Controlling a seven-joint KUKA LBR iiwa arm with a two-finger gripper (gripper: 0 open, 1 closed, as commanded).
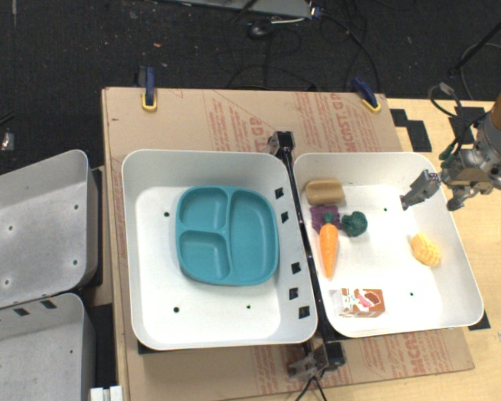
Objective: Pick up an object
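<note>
Camera view, noted front of bench to back. Nearest the lens in the right bin (463, 312) lay a small flat packet (363, 302) printed red and white, close to the front wall. Behind it, a toy carrot (328, 250) lay lengthwise along the bin's left wall, point toward the front. Off to the right, well apart from the carrot, sat a yellow corn piece (425, 250) — nothing touching it. Just behind the carrot's top were a purple item (321, 217) and a dark green broccoli-like piece (354, 222), the two side by side and touching or nearly so. Farther back still, a tan bread-like block (325, 192) lay near the left rear corner.

Left bin (142, 224) carried a teal divided plate (228, 235), three compartments, roughly centred.

Gripper (442, 192) hung over the right bin's far right edge, behind the corn and apart from it — fingers (418, 192) spread, nothing between them. Grey arm (493, 140) entered from the right, above the cardboard sheet (234, 115) under both bins.
</note>
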